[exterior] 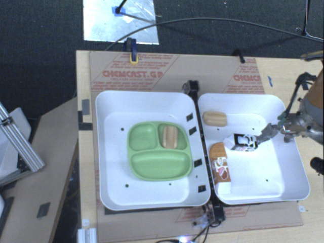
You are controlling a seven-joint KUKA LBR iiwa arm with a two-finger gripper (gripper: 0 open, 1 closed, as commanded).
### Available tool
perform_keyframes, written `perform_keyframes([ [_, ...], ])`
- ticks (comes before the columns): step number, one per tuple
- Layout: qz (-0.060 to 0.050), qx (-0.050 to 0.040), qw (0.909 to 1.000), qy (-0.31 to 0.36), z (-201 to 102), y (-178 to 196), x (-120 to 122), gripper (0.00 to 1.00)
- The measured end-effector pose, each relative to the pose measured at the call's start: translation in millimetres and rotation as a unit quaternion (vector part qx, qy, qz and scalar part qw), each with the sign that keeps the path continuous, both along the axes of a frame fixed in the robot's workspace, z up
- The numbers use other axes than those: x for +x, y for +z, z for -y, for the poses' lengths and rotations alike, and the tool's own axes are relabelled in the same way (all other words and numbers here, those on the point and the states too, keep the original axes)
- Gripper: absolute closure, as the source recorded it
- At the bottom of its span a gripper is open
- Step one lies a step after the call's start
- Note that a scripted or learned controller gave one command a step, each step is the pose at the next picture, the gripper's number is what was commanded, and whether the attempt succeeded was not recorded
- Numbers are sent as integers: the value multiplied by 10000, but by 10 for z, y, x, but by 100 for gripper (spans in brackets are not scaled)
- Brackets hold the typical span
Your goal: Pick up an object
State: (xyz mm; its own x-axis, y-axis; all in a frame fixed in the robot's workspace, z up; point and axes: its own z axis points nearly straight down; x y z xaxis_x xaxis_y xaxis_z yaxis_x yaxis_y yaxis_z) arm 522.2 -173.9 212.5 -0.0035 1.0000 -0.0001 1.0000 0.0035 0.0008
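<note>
Arm (310, 116) cut off by right edge, only wrist end in frame. Claw (257, 139) tips small and blurred against black-and-white object (244, 142); finger gap unreadable (contact with object unclear too). Print on that object too small to read. Label on orange packet (220, 167) illegible. Metal frame (17, 140) cropped at left edge. Tabletop (167, 65) bottom corners cut by lower edge.

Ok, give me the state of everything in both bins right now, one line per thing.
green divided plate: flat in the left bin, one bun in its top right compartment
bun: lying in that compartment
tan bun: loose in the right bin
orange packet: flat by the divider
black-and-white object: at the gripper tip, grasp unclear
</note>
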Motion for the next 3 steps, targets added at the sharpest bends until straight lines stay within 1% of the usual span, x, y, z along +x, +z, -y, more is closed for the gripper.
perform_keyframes([
  [1,-10,1,10000,-11,8,-416,-3,0],
  [2,-13,6,10000,-12,-27,-1020,-53,0],
  [3,-5,3,10000,-14,-31,-1290,-47,0],
])
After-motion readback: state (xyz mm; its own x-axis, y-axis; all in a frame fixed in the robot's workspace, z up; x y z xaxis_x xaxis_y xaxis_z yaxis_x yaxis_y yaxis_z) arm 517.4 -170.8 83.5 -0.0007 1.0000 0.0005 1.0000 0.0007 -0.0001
